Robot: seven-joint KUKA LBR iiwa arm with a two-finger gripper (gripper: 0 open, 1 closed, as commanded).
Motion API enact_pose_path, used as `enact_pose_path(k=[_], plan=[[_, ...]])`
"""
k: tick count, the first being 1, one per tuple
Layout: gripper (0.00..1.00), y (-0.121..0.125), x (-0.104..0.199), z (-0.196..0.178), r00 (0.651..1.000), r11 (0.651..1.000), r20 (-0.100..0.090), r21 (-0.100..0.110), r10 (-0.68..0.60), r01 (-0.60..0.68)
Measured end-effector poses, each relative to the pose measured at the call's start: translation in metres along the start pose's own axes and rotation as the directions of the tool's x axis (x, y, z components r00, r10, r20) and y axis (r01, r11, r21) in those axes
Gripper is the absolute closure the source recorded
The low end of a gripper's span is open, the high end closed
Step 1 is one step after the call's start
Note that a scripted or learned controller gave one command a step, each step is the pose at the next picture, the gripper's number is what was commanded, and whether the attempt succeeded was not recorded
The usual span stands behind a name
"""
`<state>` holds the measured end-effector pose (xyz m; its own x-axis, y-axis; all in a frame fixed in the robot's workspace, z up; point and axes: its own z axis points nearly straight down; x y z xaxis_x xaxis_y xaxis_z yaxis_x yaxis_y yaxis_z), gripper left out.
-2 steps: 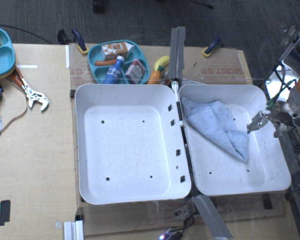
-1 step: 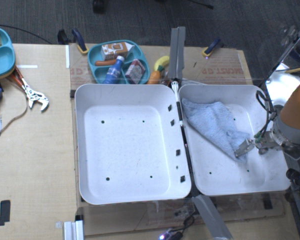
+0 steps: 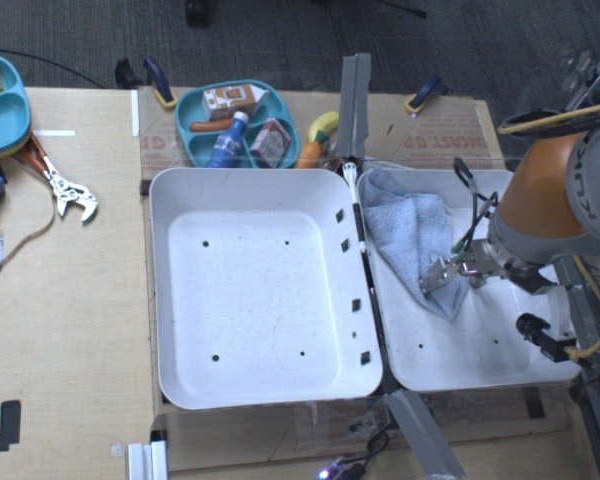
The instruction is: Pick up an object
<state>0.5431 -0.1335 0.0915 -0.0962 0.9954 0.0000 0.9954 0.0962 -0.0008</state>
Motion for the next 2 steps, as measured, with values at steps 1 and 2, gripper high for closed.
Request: enact_pose_path(k=[1,2], plan=[[0.0,0.014,0.037,0.0,0.994,0.994,0.001,0.0,-0.113,0.113],[0.0,0.021,-0.004,-0.031,1.0,1.0,0.001,0.0,0.0,0.0]])
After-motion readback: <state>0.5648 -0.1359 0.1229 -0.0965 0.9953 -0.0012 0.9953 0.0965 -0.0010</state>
